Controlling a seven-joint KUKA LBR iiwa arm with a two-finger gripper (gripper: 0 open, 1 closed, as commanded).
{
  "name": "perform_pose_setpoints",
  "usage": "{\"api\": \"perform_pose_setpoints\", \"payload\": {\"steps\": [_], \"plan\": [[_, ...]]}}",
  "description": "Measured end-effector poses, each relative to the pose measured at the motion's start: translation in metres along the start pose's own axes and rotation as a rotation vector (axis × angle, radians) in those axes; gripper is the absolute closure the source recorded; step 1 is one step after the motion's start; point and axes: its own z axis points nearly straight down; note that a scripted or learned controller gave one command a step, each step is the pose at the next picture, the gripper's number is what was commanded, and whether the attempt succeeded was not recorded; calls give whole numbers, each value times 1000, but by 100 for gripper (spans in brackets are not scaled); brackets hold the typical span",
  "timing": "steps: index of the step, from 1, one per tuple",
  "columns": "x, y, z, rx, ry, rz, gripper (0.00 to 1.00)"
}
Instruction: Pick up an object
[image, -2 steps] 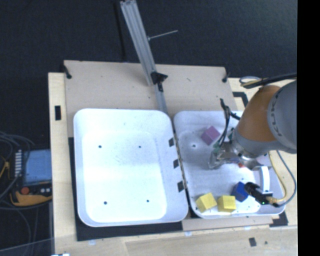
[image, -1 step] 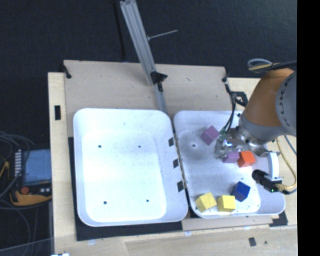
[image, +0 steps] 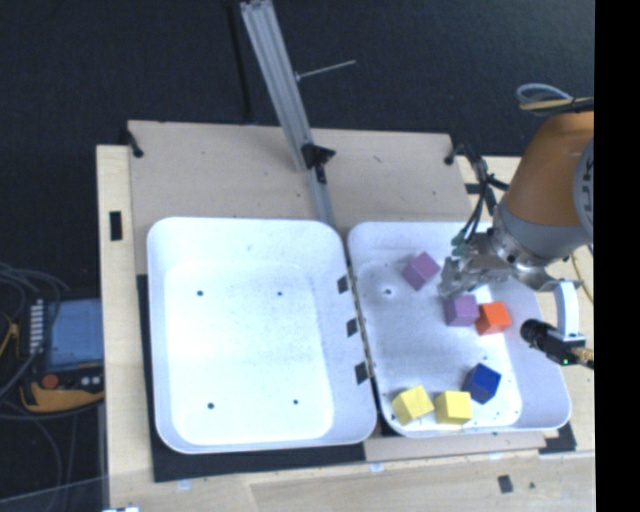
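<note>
The right bin (image: 400, 345) holds several small blocks. A purple block (image: 421, 269) lies near its back, and a second purple block (image: 461, 310) sits beside an orange block (image: 493, 319) further right. A blue block (image: 483, 382) and two yellow blocks (image: 412, 404) (image: 453, 406) rest near the front edge. My gripper (image: 459, 283) hangs low over the right bin, just above the second purple block and to the right of the first one. The arm's grey wrist and orange band (image: 550, 175) cover its upper part.
The left bin (image: 245, 330) lies beside the right one. A slanted metal pole (image: 285, 95) rises from the bench behind the bins. Cables and a box (image: 60, 345) sit off the bench at the left.
</note>
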Motion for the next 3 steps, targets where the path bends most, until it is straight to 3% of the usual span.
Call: {"api": "perform_pose_setpoints", "payload": {"steps": [1, 2, 3], "plan": [[8, 1, -58, 0, 0, 0, 100], [7, 2, -70, 5, 1, -2, 100], [50, -10, -68, 7, 2, -2, 100]]}}
